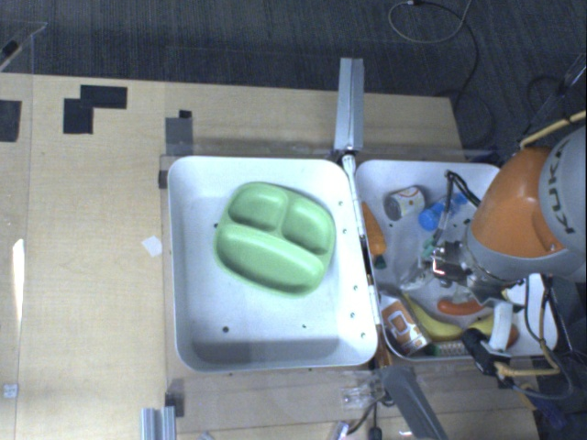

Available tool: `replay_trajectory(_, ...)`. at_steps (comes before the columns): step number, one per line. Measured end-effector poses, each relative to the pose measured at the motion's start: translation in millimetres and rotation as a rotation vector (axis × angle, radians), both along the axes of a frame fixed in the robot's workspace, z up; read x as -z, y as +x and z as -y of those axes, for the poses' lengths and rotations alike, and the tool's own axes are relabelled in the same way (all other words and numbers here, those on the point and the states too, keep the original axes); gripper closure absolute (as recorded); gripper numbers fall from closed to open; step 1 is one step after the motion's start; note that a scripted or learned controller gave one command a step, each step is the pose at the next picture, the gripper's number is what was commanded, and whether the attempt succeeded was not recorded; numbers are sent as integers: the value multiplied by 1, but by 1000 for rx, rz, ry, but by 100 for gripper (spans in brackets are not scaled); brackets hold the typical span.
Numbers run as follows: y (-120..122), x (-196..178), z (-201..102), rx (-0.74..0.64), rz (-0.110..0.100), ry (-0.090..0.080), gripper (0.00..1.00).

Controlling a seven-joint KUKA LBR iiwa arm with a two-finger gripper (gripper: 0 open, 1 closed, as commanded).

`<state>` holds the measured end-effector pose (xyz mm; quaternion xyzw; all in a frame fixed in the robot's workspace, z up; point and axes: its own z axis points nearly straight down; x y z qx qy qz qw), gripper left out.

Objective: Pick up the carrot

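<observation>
The carrot point(371, 230) is a slim orange piece lying lengthwise against the left wall of the right bin point(417, 169). My gripper point(440, 266) hangs low over the middle of that bin, to the right of the carrot and apart from it. The orange-banded arm point(514, 214) covers the bin's right side. Nothing from the bin can be seen in the gripper.
The left bin point(193, 273) holds a green divided plate point(275, 236). In the right bin lie a small tin point(404, 200), a blue piece point(429, 218), a banana point(429, 323), a red sausage point(459, 307) and a brown can point(404, 328). A metal post point(349, 108) stands between the bins.
</observation>
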<state>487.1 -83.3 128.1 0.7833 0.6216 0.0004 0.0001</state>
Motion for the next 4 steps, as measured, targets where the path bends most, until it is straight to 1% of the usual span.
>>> replay_trajectory(1, 39, 39, 77, 149, 10, -1, 0)
replay_trajectory(2, 42, 27, 75, 146, 17, 1, 100)
replay_trajectory(3, 82, 39, 101, 585, 8, 1, 100)
replay_trajectory(4, 84, 28, 99, 575, 11, 0, 100)
